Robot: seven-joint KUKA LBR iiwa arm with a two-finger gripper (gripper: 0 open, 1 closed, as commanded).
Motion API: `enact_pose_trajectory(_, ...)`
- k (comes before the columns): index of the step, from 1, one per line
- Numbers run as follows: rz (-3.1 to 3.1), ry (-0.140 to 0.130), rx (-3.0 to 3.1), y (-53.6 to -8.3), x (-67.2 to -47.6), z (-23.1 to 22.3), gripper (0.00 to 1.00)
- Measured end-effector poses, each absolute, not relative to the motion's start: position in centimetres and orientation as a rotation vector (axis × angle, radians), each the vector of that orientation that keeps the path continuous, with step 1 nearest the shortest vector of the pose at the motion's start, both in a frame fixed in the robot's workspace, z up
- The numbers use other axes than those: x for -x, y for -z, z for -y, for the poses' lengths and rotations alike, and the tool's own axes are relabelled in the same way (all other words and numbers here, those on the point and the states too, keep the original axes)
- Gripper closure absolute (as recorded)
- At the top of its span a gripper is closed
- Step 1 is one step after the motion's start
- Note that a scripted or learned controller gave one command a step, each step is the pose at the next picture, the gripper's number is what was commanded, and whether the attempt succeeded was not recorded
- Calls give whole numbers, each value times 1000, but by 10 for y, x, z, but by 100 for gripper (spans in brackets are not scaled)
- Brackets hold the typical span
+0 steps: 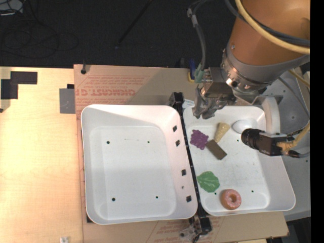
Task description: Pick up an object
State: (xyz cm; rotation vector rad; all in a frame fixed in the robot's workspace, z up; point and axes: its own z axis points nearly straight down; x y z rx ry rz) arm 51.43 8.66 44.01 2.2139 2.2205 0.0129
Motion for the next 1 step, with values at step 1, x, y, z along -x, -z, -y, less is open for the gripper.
enact_pose_trajectory(1,-2219,13,-2231,-371,-474,-35,100)
